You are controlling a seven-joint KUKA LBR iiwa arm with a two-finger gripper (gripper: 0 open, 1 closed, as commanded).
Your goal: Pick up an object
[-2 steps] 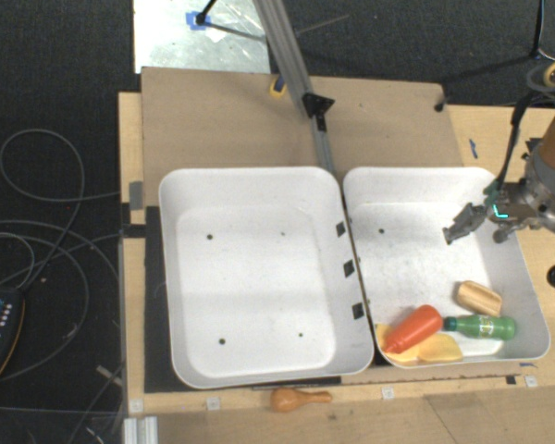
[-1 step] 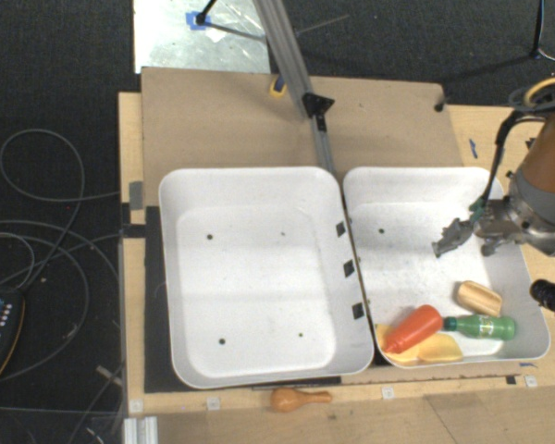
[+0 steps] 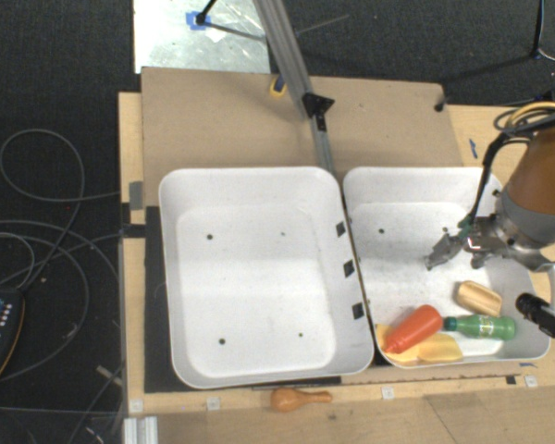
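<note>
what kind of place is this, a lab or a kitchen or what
Most likely a robotics lab, set up for grasping trials: two white bins on a cardboard-topped bench, toy food such as an orange carrot, and loose cables on dark carpet.

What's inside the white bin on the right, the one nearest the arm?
In the right bin, along its near edge, lie an orange carrot-like toy, a green bottle, a tan roll-shaped piece and a yellow item, partly covered by the orange toy. The pincer hangs above them.

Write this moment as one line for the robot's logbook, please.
gripper: open, above right bin floor, holding nothing | orange bottle, green bottle, wooden block: in bin, untouched
</note>
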